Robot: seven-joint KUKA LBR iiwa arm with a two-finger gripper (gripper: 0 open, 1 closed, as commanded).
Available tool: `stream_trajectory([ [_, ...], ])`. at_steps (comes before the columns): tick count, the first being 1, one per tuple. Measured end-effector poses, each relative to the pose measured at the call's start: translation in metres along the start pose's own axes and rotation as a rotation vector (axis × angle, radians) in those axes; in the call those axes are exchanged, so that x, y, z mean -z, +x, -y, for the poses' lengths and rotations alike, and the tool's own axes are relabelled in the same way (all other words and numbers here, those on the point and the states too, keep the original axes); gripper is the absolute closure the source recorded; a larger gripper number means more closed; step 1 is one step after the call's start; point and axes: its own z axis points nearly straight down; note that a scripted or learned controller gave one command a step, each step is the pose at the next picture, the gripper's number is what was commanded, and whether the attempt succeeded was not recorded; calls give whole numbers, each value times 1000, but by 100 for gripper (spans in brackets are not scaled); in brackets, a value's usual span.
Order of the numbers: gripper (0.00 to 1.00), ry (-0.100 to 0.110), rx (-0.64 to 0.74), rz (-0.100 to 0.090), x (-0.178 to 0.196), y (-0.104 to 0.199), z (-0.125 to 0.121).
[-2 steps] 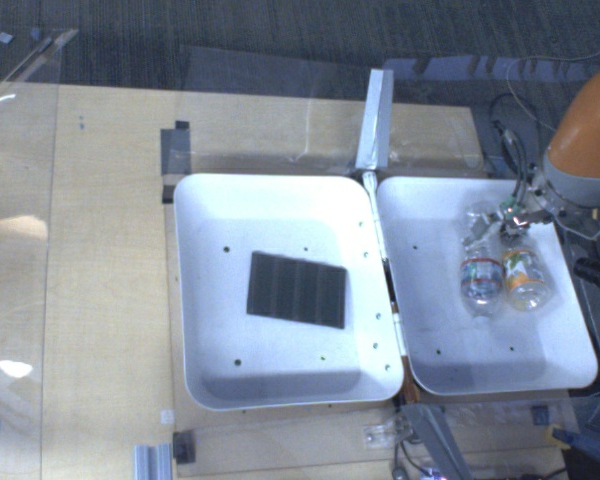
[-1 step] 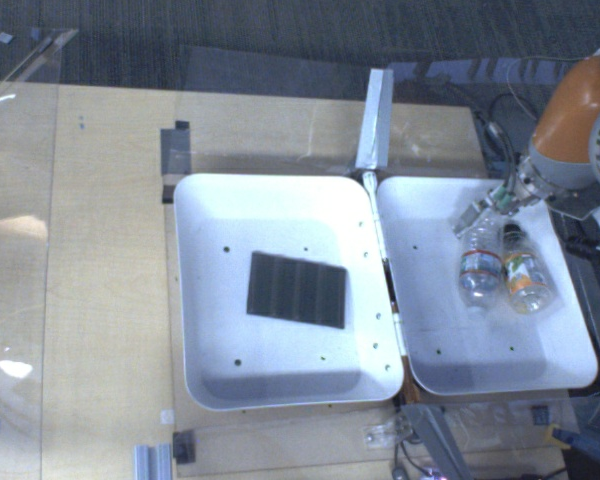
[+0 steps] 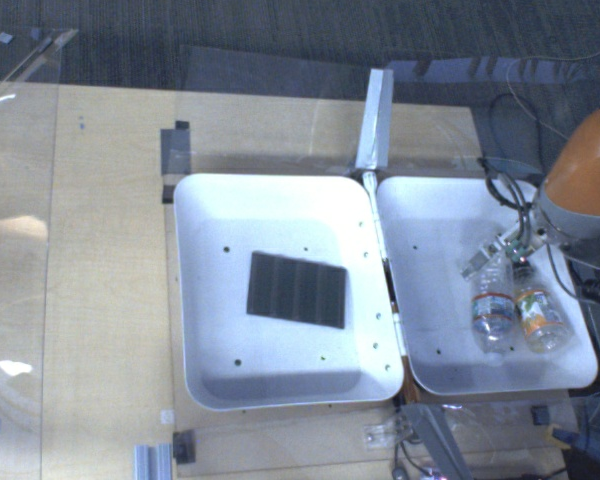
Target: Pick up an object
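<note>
Two small plastic bottles are seen lying side by side in the right bin [image 3: 430, 363], just below the gripper [image 3: 508, 249]: a clear bottle with a blue label [image 3: 492, 313] directly beneath it, and a bottle with an orange label [image 3: 538, 318] slightly to the right of that one, the two nearly touching. The gripper is carried above their cap ends, under the orange band [image 3: 586, 163] of the arm, which is extended in from the right. Whether the gripper is released or clenched cannot be told, as its tip is small and cluttered with cables and metal parts; nothing is shown clearly grasped in it. Well away to the gripper's left, a dark ribbed mat [image 3: 297, 289] is laid flat in the middle of the left bin [image 3: 205, 218], and both bins are borne by the wooden worktop [image 3: 90, 268]. The step in hand is judged to be the approach over the bottles, with no pick yet made. For the next move, one bottle would have to be singled out, the gripper centred across its narrow body and lowered squarely, since round, smooth bottles lying close together are likely to roll or be nudged aside.
</note>
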Motion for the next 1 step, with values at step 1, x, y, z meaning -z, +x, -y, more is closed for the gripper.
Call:
stream_trajectory([
  [1, 0, 2, 96, 8, 0, 21, 4],
])
